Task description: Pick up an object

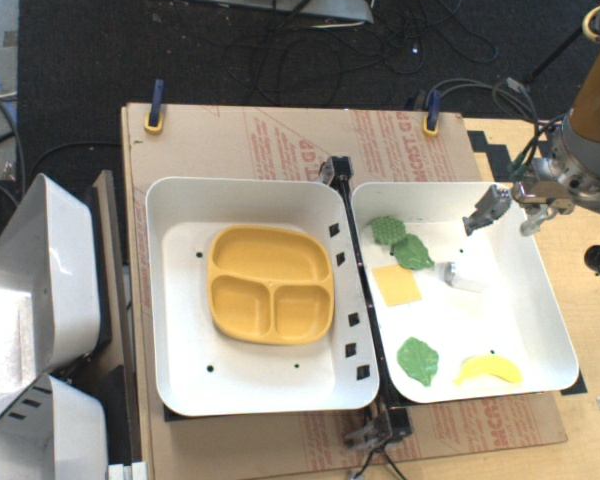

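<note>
Hovering claw above right bin

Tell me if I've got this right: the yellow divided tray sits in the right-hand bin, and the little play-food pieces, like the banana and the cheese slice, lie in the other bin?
Not quite. The camera view shows the yellow divided tray in the left-hand bin. The banana and the cheese slice lie in the other bin, the right-hand one, as you said.
</note>
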Tool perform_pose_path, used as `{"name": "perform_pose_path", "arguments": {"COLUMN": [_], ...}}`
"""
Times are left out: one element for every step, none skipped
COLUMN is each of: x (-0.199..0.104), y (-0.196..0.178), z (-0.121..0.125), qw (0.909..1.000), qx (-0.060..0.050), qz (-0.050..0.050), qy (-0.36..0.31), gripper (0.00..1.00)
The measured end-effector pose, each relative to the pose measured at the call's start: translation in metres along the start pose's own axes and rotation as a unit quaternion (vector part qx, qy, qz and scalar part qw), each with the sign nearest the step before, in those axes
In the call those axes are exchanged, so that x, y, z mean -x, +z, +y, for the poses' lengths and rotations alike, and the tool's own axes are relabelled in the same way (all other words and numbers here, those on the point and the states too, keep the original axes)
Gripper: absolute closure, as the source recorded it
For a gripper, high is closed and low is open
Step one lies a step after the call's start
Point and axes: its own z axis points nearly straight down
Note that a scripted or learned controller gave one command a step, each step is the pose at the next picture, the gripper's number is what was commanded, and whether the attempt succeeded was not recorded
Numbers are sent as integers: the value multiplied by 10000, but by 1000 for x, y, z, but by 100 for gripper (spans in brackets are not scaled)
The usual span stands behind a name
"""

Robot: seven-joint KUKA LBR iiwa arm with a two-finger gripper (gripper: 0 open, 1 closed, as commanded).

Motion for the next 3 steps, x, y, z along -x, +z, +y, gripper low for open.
{"name": "perform_pose_path", "arguments": {"x": [0,2,2], "y": [-6,38,102], "z": [2,1,-1], "qw": [10000,10000,10000], "qx": [51,30,18], "qz": [-10,-7,-2], "qy": [-13,2,3], "gripper": [0,0,0]}}
